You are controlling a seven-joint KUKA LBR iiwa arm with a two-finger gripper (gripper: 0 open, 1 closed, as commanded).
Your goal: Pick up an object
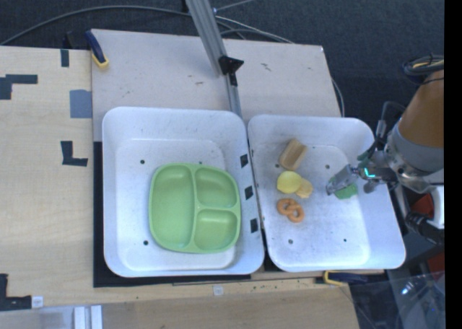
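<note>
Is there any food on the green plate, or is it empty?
Empty. The green plate in the left bin shows three bare sections. The toy foods lie in the right bin.

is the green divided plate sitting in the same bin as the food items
No, the green plate lies in the left bin; the food items lie in the right bin.
</note>
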